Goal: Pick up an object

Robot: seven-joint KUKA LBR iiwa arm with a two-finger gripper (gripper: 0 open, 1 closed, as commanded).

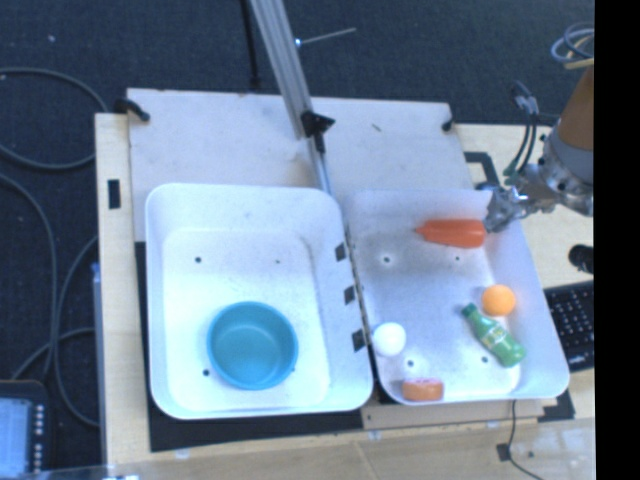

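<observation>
An orange-red carrot-like object lies across the far part of the right bin. Close to that bin's right wall rests an orange ball, and just in front of it a green bottle lies on its side. A white egg sits by the bin's left wall. At the front rim is a small orange and white piece. My gripper hangs at the bin's far right corner, just right of the carrot-like object's end. A blue bowl stands in the left bin.
A slanted metal post rises from behind the bins to the top of the view. A black keyboard lies right of the right bin. Cables run over the dark floor at the left.
</observation>
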